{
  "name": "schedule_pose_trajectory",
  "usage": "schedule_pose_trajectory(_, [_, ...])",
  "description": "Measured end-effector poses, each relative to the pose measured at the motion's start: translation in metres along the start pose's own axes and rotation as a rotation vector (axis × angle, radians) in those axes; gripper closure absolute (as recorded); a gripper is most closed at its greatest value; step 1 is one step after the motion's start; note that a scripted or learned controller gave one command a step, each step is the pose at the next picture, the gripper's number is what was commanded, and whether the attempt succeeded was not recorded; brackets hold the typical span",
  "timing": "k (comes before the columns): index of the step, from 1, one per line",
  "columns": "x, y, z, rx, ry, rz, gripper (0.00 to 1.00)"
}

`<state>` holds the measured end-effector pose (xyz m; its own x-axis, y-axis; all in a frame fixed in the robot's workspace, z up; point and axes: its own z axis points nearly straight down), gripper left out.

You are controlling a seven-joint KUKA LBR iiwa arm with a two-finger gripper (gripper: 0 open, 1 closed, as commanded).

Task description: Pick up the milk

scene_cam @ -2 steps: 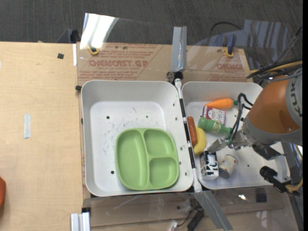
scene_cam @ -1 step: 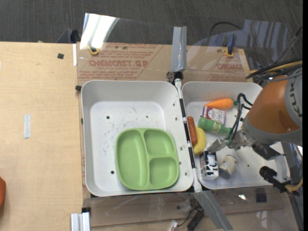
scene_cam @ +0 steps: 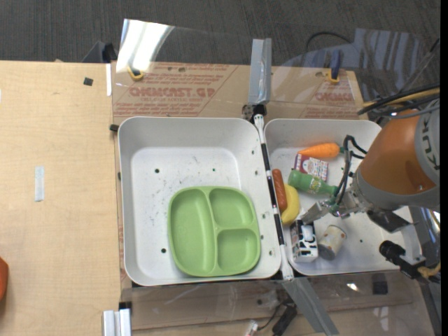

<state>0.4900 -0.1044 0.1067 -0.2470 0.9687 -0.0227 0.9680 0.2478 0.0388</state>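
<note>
White milk carton (scene_cam: 305, 241) with black patches lies in right bin (scene_cam: 364, 261).

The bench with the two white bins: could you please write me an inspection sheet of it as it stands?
Surface: wooden bench bearing left bin and right bin, side by side.
Job's things: milk carton, black and white, lying near the right bin's front left corner.
Clutter: green divided plate in the left bin; in the right bin a carrot, green bottle, hot dog, banana and small pale cup.
Grippers: gripper low over the right bin, just above the milk carton and cup; fingers too unclear to judge.
Cables: black cables behind the arm.
Surroundings: printed cardboard behind the bins; dark floor.
</note>
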Motion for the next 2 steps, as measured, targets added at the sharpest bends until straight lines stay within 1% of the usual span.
schedule_pose_trajectory(1, [-0.0007, 0.0016, 0.0001, 0.002, 0.001, -0.018, 0.0])
schedule_pose_trajectory(2, [-0.0027, 0.0004, 0.0001, -0.002, 0.004, -0.036, 0.0])
